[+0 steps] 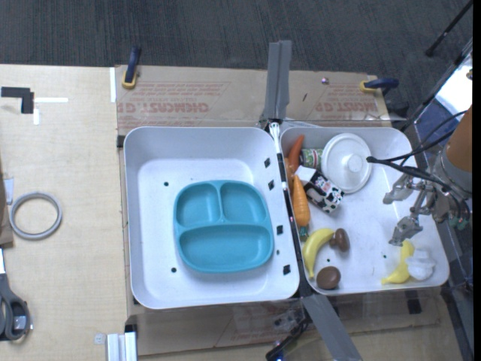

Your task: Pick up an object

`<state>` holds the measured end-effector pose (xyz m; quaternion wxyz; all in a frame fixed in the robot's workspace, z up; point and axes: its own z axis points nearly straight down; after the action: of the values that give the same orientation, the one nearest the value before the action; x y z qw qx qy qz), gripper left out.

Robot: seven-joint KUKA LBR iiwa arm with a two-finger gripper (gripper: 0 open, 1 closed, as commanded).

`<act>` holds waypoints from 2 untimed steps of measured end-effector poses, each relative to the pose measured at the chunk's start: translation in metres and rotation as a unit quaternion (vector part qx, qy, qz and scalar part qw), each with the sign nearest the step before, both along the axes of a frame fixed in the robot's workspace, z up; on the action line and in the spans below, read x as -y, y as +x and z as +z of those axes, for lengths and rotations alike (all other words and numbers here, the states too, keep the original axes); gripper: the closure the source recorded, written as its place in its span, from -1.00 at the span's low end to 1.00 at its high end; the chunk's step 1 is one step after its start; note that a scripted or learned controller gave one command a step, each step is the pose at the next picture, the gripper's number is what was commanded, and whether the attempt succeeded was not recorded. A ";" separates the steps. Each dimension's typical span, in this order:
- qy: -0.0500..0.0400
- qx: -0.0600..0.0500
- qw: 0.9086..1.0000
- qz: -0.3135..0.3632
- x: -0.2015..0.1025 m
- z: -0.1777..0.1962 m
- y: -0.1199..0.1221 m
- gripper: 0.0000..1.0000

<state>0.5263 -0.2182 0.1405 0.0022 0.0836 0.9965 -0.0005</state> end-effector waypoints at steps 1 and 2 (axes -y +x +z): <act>0.001 -0.001 1.000 -0.018 0.003 -0.048 0.008 -1.00; 0.001 -0.001 0.999 -0.034 0.003 -0.049 -0.016 -1.00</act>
<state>0.5098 -0.2211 0.0919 0.0009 0.1177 0.9931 0.0002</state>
